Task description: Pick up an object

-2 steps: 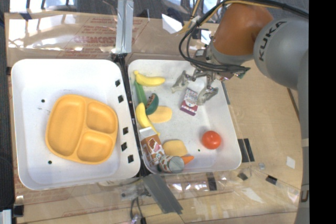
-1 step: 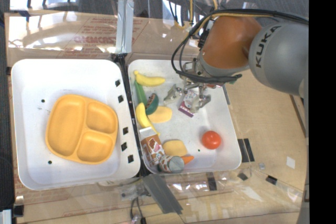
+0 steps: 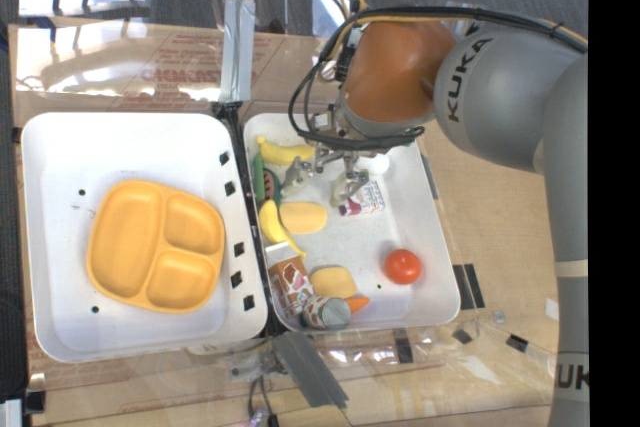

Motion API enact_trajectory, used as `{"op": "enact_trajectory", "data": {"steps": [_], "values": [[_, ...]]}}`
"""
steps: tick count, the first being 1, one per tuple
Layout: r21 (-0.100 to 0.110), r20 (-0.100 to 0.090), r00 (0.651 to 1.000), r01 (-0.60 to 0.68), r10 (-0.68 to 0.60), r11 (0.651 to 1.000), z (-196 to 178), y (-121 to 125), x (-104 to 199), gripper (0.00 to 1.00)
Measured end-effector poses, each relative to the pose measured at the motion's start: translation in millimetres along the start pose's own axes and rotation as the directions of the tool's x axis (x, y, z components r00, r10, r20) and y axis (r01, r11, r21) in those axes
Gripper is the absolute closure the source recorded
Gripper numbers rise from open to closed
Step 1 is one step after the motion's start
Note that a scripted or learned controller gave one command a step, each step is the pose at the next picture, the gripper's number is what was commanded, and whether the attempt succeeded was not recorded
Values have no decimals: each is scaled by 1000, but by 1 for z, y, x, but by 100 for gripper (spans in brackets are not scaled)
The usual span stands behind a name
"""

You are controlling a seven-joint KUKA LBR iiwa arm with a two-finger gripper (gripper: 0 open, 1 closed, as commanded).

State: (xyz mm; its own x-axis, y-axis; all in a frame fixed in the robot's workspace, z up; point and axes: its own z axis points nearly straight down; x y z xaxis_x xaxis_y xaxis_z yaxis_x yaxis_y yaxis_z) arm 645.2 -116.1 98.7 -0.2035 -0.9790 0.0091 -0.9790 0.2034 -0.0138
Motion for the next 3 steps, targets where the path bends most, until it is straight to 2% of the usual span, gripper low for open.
{"op": "enact_trajectory", "data": {"steps": [1, 2, 3], "values": [[-11, 8, 989, -149, 149, 989, -26, 12, 51, 0], [-3, 6, 975, -222, 222, 975, -5, 3, 7, 0], [-9, 5, 960, -279, 279, 960, -56, 30, 62, 0]]}}
